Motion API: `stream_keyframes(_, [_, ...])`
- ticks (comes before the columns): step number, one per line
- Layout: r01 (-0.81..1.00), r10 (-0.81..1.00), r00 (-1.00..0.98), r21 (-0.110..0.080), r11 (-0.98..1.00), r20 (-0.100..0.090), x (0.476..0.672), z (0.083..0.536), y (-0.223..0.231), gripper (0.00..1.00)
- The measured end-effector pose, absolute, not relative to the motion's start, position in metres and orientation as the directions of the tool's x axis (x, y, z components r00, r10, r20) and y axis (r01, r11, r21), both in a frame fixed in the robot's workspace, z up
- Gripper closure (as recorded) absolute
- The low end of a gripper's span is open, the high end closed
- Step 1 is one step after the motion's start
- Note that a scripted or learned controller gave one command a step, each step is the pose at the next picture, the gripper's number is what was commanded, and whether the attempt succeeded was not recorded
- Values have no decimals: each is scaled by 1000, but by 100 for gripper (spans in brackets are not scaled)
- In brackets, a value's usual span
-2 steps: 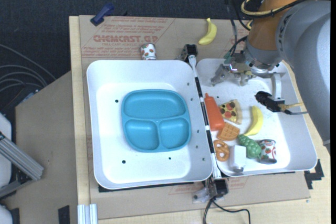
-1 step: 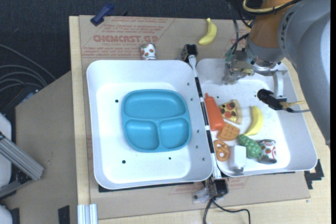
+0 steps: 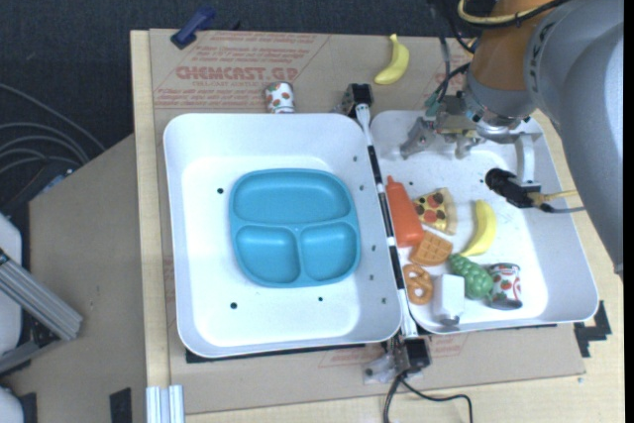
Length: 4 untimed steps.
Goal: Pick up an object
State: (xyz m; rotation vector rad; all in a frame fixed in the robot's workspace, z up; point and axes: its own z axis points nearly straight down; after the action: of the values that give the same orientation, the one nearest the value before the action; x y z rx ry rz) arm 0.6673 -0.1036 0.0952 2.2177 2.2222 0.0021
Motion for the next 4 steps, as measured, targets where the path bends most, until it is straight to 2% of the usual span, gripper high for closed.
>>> stream_keyframes(1, [1000,1000,-3,5,3,-1,668,106,-103,100])
stream_keyframes(2, [1000,1000,-3,4,3,-1,668,105,-103,0])
stream_keyframes(3, [1000,1000,0,-3,0,0,666,85,-110,0])
stream_keyframes(4, [1000,1000,-1,0,1,0,667,95,-109,100])
